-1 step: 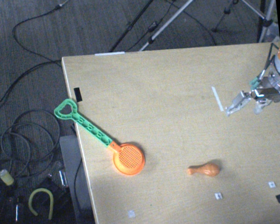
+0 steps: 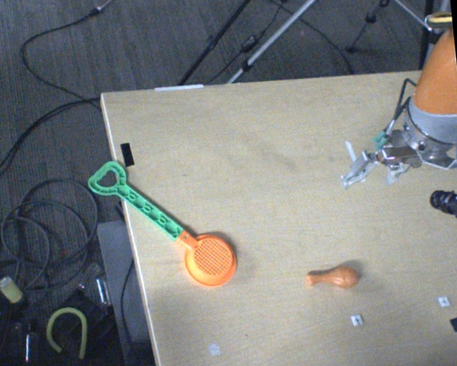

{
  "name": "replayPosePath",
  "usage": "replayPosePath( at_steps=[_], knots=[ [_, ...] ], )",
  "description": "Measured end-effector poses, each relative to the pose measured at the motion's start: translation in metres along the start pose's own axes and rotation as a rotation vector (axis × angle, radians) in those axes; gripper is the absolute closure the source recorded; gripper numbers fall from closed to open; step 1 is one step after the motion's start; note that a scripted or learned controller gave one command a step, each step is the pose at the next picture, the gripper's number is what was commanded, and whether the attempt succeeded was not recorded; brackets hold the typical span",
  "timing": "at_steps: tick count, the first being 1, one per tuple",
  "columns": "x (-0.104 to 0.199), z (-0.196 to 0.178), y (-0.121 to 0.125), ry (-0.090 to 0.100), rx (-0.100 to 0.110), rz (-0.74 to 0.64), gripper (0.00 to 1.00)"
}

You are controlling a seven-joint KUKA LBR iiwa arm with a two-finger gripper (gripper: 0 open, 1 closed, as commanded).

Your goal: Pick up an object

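Observation:
A toy strainer lies at the left of the tan bench top (image 2: 272, 132), its orange mesh head (image 2: 210, 260) toward the front and its green handle (image 2: 142, 203) running up-left past the bench edge. A small orange pear-shaped object (image 2: 334, 277) lies on its side toward the front right. My gripper (image 2: 351, 165) reaches in from the right at mid-height, above the surface, open with nothing between its fingers. It is well above and to the right of the pear-shaped object and far from the strainer.
Small black and white markers (image 2: 356, 319) dot the front right of the bench. Cables (image 2: 29, 233) and a green hook-shaped item (image 2: 66, 326) lie on the floor left of the bench. Tripod legs (image 2: 291, 11) cross the floor behind.

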State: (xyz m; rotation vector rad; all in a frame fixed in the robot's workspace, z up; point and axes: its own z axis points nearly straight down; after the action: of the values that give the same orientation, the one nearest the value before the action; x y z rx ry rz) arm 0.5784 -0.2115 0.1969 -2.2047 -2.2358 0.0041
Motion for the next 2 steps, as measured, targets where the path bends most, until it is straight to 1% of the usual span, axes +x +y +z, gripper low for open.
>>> replayPosePath(
  at_steps=[1,2],
  knots=[
    [-0.001,0.108,0.066,-0.001,0.0,0.052,0.0],
    [0.013,0.112,0.091,-0.003,-0.003,-0.201,0.0]
  ],
)
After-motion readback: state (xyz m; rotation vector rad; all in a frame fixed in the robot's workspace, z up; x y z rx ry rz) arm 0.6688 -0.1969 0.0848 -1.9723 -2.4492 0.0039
